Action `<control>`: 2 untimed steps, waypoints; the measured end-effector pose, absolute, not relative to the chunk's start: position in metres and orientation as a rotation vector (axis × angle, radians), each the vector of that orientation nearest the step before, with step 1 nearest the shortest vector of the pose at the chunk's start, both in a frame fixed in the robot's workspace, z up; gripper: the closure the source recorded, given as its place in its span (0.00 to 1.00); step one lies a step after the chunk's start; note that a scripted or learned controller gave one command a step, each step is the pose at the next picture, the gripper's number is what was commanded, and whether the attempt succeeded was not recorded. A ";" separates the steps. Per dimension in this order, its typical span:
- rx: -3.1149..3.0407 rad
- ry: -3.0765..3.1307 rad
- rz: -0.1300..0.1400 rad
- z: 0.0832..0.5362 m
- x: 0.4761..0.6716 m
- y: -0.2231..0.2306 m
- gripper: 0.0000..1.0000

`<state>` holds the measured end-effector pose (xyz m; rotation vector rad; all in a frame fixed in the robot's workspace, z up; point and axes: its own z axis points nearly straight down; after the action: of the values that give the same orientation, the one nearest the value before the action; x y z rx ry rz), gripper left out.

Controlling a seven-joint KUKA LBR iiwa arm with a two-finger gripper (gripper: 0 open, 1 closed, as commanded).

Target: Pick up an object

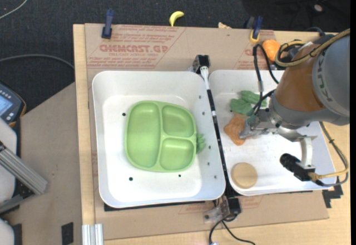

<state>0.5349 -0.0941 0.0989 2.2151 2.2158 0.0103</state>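
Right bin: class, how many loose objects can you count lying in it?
3: a green object at the back, an orange one just in front of it, and a tan disc at the front. The arm may hide more.

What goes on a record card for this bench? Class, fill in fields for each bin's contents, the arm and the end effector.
left bin: a green divided plate
right bin: a green leafy piece, an orange piece, a tan round disc
arm: reaches in over the right bin
end effector: low over the right bin, beside the orange piece and the leafy piece
grasp: cannot be told
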 end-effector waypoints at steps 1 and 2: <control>2.209 2.229 0.012 0.190 0.525 -0.006 1.00; 2.215 2.222 0.007 0.327 0.478 0.005 1.00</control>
<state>0.4783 0.0049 0.3272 2.2146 2.2218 0.0073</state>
